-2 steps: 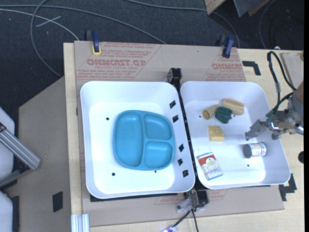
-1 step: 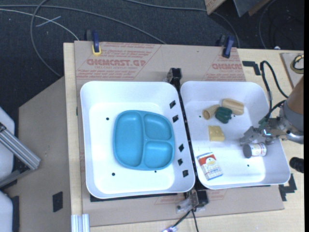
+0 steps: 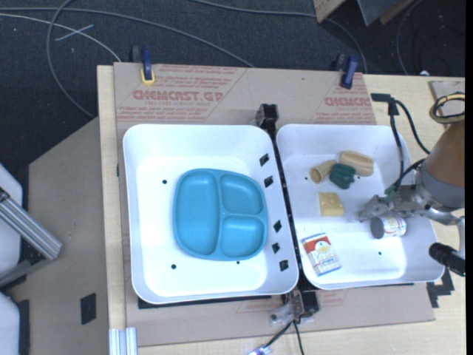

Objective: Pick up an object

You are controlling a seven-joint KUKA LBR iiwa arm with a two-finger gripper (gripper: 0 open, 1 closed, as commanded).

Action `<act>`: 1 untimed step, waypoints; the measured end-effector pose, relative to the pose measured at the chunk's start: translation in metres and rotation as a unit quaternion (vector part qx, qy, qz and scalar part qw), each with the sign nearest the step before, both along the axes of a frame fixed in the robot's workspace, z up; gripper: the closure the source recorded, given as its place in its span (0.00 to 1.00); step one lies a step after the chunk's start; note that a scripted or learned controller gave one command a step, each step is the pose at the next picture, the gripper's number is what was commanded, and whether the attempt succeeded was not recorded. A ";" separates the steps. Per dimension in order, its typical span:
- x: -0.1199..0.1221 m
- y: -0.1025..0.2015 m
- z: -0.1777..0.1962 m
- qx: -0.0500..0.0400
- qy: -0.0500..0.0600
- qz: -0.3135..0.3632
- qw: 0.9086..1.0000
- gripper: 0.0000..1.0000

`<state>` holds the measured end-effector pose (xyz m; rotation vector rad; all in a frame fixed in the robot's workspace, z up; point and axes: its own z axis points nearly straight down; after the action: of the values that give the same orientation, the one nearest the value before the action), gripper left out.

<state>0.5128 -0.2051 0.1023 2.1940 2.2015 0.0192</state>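
Observation:
The right bin [image 3: 299, 148] holds several small objects. A tan cylinder [image 3: 357, 161] lies at the back with a smaller tan piece [image 3: 320, 171] to its left and a dark green object [image 3: 342, 175] between them. A yellow block [image 3: 331, 204] sits mid-bin, and a red and white packet [image 3: 321, 254] lies near the front left corner. My gripper [image 3: 378, 217] is low over the right side of this bin, right of the yellow block. A small whitish object [image 3: 397, 226] lies right beside it; whether they touch is unclear.
The left bin [image 3: 140, 198] holds a blue divided plate [image 3: 219, 214]. Black clips line the wall between the two bins [image 3: 275, 198]. Cables run along the bench's right side near the arm [image 3: 443, 172].

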 end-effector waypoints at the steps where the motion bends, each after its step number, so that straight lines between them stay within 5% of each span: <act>1: -0.007 0.003 0.004 0.006 0.013 -0.001 1.000 1.00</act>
<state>0.5056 -0.2022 0.1067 2.2150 2.2188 0.0054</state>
